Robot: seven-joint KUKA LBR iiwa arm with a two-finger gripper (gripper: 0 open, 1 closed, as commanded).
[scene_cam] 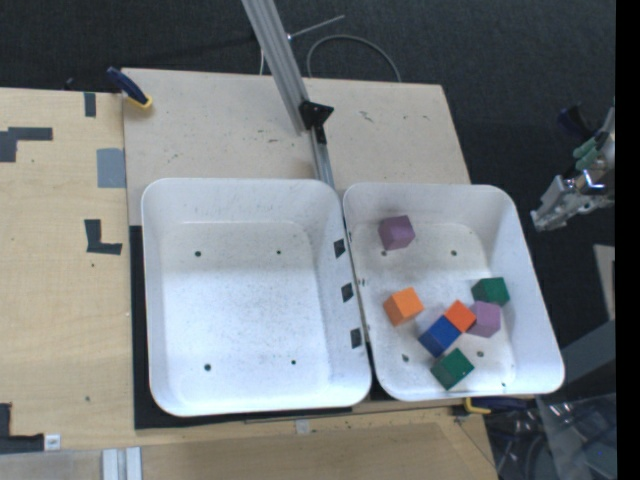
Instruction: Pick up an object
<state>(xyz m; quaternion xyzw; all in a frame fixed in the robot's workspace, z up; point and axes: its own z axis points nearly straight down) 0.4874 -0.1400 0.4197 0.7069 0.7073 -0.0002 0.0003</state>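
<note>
Gripper (562, 206) is seen at the right edge, outside the right bin (520, 230) and above the bench; whether it is apart or together cannot be told. Seven cubes are scattered in that bin, all left of and below it: the purple cube (396, 232) lies nearest, the rest are clustered toward the bin's near corner.

Claw (562, 206) at far right, low, pointing left.
</note>
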